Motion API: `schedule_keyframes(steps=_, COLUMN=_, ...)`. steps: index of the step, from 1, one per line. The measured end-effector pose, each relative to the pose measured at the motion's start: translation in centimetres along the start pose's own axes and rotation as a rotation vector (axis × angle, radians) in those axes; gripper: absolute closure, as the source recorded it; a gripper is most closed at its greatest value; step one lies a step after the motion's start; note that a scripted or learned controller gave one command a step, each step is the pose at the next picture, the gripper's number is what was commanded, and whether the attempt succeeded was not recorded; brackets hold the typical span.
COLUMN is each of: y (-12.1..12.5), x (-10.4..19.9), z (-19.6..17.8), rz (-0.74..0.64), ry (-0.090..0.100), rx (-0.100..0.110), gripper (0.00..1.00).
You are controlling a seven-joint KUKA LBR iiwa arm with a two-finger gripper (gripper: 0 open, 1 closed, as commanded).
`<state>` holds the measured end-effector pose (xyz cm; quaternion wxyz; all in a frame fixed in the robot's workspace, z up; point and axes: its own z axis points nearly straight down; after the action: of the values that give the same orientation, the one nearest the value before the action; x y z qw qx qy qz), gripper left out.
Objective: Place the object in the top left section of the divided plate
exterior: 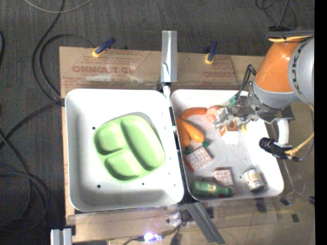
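The green divided plate (pixel 153 163) lies in the left bin (pixel 82 106). Its top left section (pixel 109 137) has nothing in it. My gripper (pixel 228 118) hangs low over the upper middle of the right bin (pixel 271 185), below the arm's orange band (pixel 278 68). It sits right over a small orange-red object (pixel 232 126), with a red and white item (pixel 212 114) just to its left. The view does not show whether the gripper holds anything.
The right bin also holds an orange carrot-shaped piece (pixel 191 130), a second orange piece (pixel 193 112), a checkered packet (pixel 198 158), a small box (pixel 223 176), a green bottle (pixel 211 189) and a small can (pixel 254 178). A metal divider (pixel 168 55) stands behind the bins.
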<state>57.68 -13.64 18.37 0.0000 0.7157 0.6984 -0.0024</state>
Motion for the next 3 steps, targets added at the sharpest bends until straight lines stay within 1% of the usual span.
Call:
schedule_keyframes(steps=1, y=-6.4, x=8.7, z=-2.1, rz=0.019, ry=0.003, rx=0.001, gripper=1.00)
schedule_keyframes(steps=2, y=-7.6, x=16.9, z=0.1, rz=-0.037, ry=0.003, rx=0.001, gripper=1.00)
schedule_keyframes(steps=3, y=-10.0, x=25.7, z=2.1, rz=-0.135, ry=0.002, rx=0.002, gripper=1.00)
